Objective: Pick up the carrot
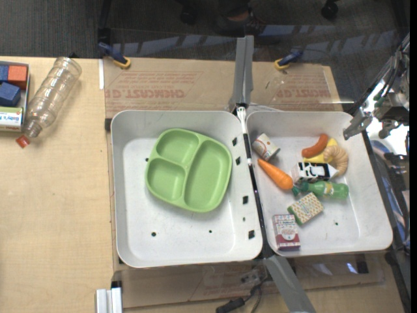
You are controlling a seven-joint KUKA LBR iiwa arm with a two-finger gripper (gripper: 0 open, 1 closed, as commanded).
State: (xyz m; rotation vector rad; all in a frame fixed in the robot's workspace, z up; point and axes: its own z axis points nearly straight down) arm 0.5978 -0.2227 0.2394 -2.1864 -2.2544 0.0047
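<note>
The orange carrot (275, 173) lies slanted in the right bin (365, 237), near its left wall, thick end toward the bin's middle. My gripper (370, 128) hangs over the right bin's far right rim, well to the right of the carrot and apart from it. Its fingers stand open with nothing between them.
Around the carrot lie a small can (264, 147), a sausage (316, 145), a croissant (336, 157), a green bottle (324, 189), a cracker (305, 208) and a red box (285, 233). A green divided plate (190, 169) sits in the left bin (130, 233). A plastic bottle (49, 95) lies on the bench at left.
</note>
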